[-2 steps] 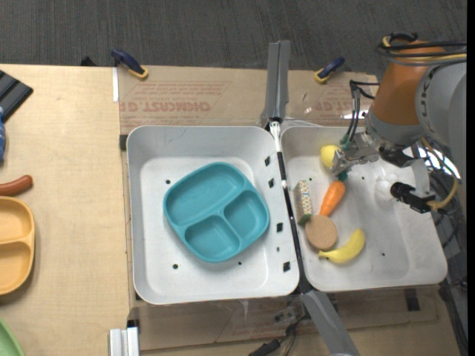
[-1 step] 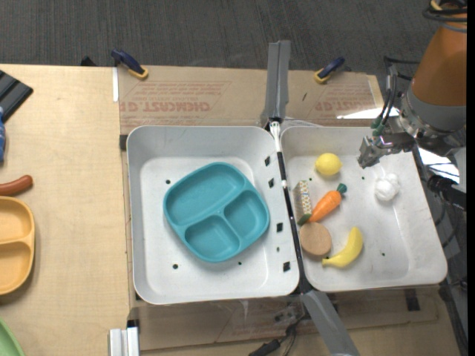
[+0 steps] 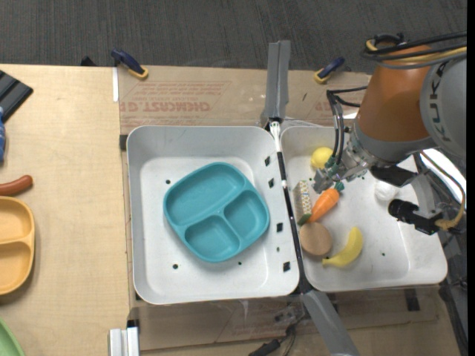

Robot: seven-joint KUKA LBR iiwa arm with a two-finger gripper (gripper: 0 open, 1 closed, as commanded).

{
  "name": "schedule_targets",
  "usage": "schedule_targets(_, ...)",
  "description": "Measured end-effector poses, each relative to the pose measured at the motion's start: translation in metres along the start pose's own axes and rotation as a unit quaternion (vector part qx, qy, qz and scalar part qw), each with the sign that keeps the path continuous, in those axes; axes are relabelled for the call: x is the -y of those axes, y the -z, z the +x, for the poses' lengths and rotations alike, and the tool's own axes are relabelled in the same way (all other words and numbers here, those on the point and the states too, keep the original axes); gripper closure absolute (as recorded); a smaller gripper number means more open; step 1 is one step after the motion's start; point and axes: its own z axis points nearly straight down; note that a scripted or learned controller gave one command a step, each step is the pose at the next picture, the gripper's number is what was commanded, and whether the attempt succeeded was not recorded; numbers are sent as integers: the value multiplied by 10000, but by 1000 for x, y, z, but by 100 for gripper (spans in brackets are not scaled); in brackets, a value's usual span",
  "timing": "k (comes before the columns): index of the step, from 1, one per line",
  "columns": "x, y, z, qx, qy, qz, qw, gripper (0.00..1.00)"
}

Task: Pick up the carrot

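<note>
Hand (image 3: pixel 332 178) over carrot (image 3: pixel 323 204) top; fingertips hard to make out

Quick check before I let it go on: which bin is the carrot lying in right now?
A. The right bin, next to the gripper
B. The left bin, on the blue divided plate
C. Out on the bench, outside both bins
A. The carrot lies on the floor of the right bin, just under the gripper, with the banana nearby; the blue divided plate sits in the left bin.

Orange carrot (image 3: pixel 324 204), tilted, in right bin, leafy end up
</note>
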Motion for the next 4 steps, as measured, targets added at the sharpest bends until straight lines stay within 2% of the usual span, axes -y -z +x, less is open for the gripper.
schedule_targets(1,13,1,3,7,1917,-13,9815,100)
schedule_targets(2,37,1,-16,6,2145,-11,9767,100)
schedule_targets(3,-2,1,-9,14,2658,-17,9640,100)
schedule_targets(4,13,1,-17,9,1304,-12,9915,100)
